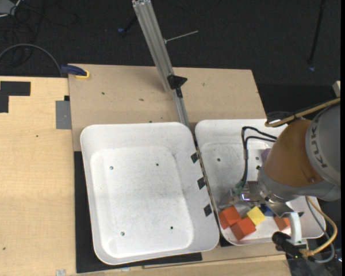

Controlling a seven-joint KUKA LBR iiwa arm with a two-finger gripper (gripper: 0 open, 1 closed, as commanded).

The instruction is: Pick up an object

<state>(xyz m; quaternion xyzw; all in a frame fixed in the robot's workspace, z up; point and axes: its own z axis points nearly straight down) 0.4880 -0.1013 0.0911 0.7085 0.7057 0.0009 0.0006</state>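
The blocks lay clustered in the near corner of the right bin point(218, 134): an orange block point(230, 215), a red block point(243, 228) touching it, and a yellow block point(256, 215) turned diamond-wise, corners toward the bin walls. None had a clear long axis. The hand point(254, 199) hung just above them. The left bin point(103, 137) sat on the tan worktop point(121, 96); beyond it the floor was dark.

Matt white plastic bins point(103, 148) on a pale wooden bench point(121, 96).
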